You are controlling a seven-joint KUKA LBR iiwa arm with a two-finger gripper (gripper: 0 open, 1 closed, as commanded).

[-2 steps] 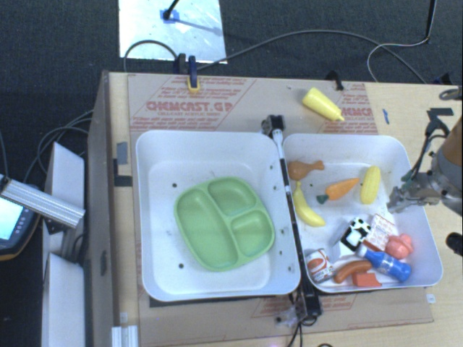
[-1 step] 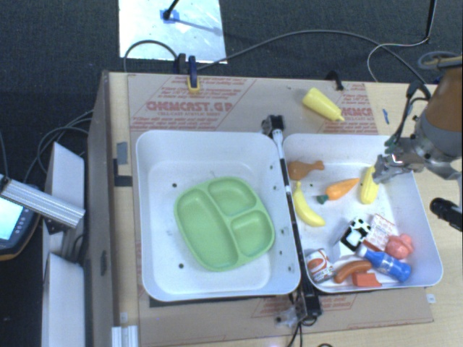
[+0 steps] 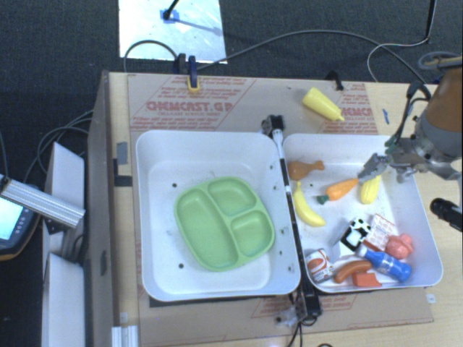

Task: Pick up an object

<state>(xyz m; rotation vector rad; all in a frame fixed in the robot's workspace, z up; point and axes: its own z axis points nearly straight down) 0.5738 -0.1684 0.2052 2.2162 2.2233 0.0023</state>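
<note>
My gripper (image 3: 383, 172) hangs over the back of the right bin (image 3: 427, 230), reaching in from the right. It is open, with nothing between its fingers. Just below its left finger lies a small yellow toy (image 3: 370, 189), and an orange carrot (image 3: 340, 189) sits beside that. Further left are a brown drumstick (image 3: 305, 169) and a yellow banana (image 3: 307, 210). Toward the bin's front lie a black-and-white box (image 3: 355, 233), a pink-and-white packet (image 3: 383, 228), a pink toy (image 3: 399, 246), a blue bottle (image 3: 388, 264), a sausage (image 3: 351, 269) and a small can (image 3: 318, 264).
The left bin (image 3: 155, 186) holds a green divided plate (image 3: 224, 223). A yellow object (image 3: 322, 104) lies on the cardboard behind the right bin. A clamp (image 3: 192, 72) stands at the bench's back edge. Cables run across the back.
</note>
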